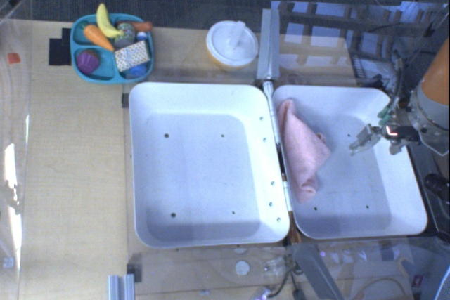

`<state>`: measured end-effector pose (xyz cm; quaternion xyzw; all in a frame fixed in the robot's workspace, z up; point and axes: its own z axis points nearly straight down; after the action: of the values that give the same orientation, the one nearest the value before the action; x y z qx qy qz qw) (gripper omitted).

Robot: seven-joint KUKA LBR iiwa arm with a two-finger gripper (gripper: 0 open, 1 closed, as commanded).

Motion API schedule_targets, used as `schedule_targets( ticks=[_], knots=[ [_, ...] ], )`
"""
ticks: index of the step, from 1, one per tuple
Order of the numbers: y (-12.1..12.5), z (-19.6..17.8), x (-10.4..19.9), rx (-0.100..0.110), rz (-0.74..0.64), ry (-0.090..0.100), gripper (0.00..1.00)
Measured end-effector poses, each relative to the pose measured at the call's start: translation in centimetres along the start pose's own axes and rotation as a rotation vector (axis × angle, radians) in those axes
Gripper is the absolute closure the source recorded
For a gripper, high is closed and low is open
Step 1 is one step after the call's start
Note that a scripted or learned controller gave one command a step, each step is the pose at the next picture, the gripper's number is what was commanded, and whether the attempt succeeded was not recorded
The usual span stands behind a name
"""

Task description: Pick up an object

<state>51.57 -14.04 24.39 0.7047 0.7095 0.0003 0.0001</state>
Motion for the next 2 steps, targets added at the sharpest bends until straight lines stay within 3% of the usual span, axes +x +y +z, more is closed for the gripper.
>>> schedule_targets(
  ticks=[1, 2],
  knots=[
    [5.6, 14.5, 3.9, -0.014, -0.065, -0.002, 0.0],
    [9.1, 15.0, 5.1, -0.018, -0.281, -0.007, 0.0]
  ],
)
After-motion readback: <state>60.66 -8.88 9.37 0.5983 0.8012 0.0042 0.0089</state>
